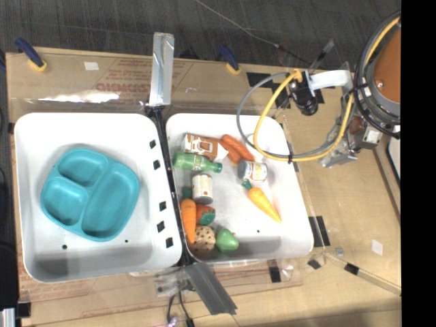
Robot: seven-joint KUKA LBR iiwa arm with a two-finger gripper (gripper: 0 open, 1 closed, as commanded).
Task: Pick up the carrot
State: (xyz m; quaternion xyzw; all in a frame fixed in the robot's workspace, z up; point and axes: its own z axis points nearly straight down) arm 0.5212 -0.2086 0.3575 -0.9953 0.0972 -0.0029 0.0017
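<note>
A tapered yellow-orange carrot (263,204) lies in the right bin (294,203), right of centre, its tip pointing to the lower right. A second, deeper orange carrot-shaped piece (188,215) lies along the bin's left wall. The gripper (338,157) hangs outside the right bin, over the bench to the right of its rim, well apart from both carrots. Nothing shows in it.
The right bin also holds a small carton (199,145), a green bottle (196,162), a red-orange sausage-like piece (235,148), two small cans (254,172) (202,187), a cookie (204,236) and a green pepper (227,240). A teal divided plate (88,193) sits in the left bin. Yellow cables (259,107) loop over the right bin's far corner.
</note>
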